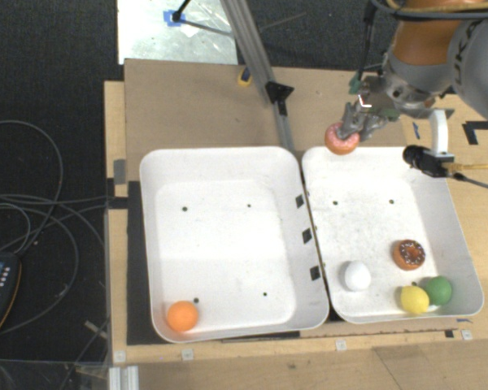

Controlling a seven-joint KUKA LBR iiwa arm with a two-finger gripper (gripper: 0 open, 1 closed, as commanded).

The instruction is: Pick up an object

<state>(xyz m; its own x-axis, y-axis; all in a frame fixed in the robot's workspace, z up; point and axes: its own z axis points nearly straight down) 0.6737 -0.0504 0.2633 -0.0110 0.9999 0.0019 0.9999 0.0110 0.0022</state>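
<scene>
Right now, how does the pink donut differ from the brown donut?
The pink donut is pink and sits between the fingers of the pincer, at the far rim of the right bin. The brown donut is brown with sprinkles and lies flat on that bin's floor, untouched. Both are small ring shapes.

We see the grey arm with its orange band reaching in from the upper right of the camera view, its wrist angled down and to the left. The two-finger end effector point(347, 130) hangs at the arm's tip, pointed downward, its dark fingers point(354, 121) closed around a pink frosted doughnut point(342, 140) held between them.
</scene>
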